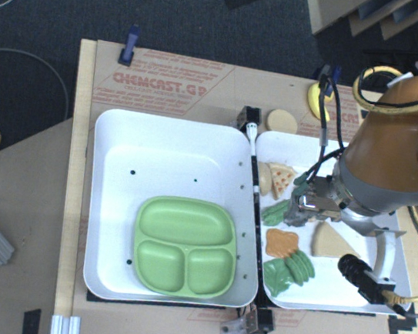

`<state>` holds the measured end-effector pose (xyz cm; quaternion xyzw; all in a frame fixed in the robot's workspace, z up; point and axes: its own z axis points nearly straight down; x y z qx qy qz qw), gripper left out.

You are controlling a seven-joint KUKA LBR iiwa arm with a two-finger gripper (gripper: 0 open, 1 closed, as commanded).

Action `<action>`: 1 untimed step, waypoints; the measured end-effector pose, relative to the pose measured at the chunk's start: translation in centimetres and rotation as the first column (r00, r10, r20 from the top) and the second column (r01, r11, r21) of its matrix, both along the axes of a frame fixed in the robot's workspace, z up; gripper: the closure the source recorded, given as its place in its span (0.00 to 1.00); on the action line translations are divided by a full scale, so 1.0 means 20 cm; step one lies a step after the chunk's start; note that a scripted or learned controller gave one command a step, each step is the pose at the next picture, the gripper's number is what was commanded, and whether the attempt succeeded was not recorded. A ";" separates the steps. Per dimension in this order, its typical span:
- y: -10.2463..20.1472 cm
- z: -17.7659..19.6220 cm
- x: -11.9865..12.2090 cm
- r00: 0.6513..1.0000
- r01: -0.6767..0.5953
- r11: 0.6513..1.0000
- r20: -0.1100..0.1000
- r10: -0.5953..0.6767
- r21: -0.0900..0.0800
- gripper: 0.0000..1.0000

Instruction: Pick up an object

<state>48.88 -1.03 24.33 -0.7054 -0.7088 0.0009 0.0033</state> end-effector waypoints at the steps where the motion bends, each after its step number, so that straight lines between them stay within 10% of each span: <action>1: -0.02 0.05 0.01 1.000 0.004 1.000 0.005 -0.004 -0.003 1.00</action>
